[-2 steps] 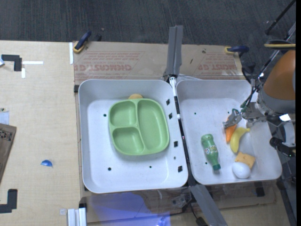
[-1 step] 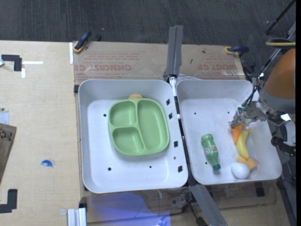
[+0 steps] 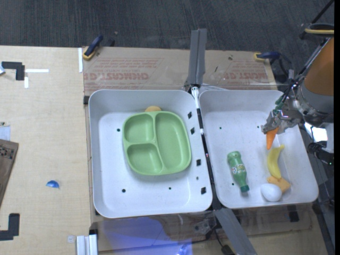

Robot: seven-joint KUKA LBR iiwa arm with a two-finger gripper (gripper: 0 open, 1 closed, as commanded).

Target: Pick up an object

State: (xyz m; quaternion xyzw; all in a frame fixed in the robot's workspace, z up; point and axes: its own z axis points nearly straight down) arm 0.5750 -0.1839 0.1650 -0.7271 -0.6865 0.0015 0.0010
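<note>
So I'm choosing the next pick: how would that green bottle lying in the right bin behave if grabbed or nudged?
The green bottle lies on its side on the right bin floor, so a sideways nudge would probably roll it. Its round, smooth-looking body may slip in the pincer. It looks like small plastic, so likely light and stiff, though whether it's filled is unclear.

Single fixed camera, mounted above the bench and looking down at a slant. Faces toward 12 o'clock, where the dark grey carpeted floor (image 3: 159,9) fills the far strip. Far enough back to take in both shallow white plastic bins: left bin (image 3: 103,158) around centre, right bin (image 3: 223,142) toward 3 o'clock. Pale wooden bench top (image 3: 42,142) stretches to 9 o'clock. Grey arm with orange band (image 3: 321,78) enters at 3 o'clock.
</note>
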